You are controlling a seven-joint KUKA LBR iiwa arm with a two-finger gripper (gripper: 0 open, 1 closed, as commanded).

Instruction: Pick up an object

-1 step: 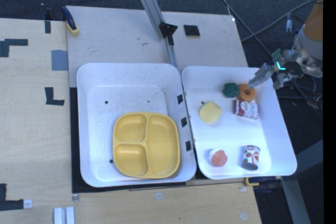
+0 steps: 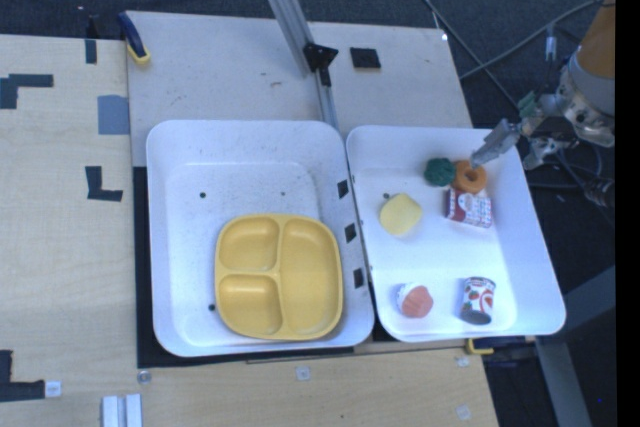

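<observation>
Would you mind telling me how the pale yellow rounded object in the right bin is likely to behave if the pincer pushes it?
The pale yellow rounded object looks curved all over, so it would probably roll rather than slide. It lies apart from its neighbours, so nothing would likely stop it early. Its smooth surface may be slippery.

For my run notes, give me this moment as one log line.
hand: over right bin's far right edge, above orange ring | grasp: none seen | right bin: five items | left bin: yellow tray
</observation>
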